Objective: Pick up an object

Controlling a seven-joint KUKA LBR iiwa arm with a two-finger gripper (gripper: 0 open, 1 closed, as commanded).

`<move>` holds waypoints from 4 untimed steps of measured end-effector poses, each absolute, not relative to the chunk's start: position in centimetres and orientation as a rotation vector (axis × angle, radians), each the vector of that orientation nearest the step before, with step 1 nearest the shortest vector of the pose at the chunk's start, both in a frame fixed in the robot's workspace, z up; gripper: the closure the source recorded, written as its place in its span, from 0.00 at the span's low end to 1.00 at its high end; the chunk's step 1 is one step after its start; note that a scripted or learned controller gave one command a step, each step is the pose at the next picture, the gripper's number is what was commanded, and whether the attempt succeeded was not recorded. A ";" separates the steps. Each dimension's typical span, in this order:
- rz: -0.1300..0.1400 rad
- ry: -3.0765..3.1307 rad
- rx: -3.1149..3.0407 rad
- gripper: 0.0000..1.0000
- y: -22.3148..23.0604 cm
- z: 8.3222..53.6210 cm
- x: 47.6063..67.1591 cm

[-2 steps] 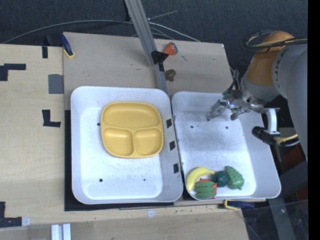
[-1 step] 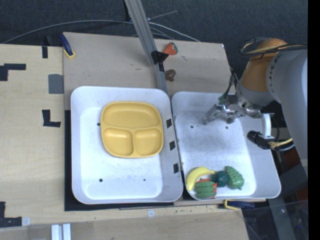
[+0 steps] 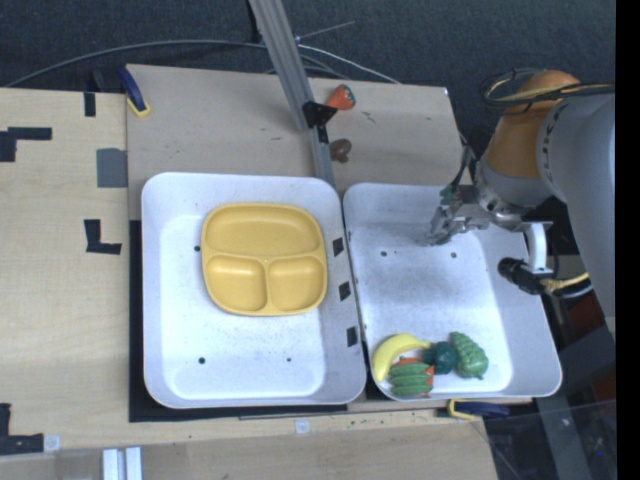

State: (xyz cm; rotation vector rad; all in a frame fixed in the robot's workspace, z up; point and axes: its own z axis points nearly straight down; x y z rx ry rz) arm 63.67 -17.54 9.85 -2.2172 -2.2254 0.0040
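Several toy foods lie clustered in the near corner of the right bin [image 3: 440,288]: a yellow banana [image 3: 394,350], a green and orange piece [image 3: 410,376], a dark teal piece [image 3: 440,356] and a green leafy piece [image 3: 468,355]. My gripper [image 3: 444,224] hangs over the far part of the right bin, well away from the toys, with nothing seen between its fingers.
A yellow divided plate [image 3: 265,258] rests in the left bin [image 3: 180,348]. A grey pole [image 3: 285,58] slants over the bench behind the bins, with a small orange object [image 3: 342,96] beside it. The arm's grey body [image 3: 575,158] stands at the right.
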 end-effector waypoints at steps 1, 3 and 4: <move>-0.004 -2.227 -2.222 1.00 -17.1 16.1 64.2; -0.003 -2.226 -2.222 1.00 -16.5 26.5 64.2; -0.001 -2.227 -2.214 1.00 -10.7 26.6 62.1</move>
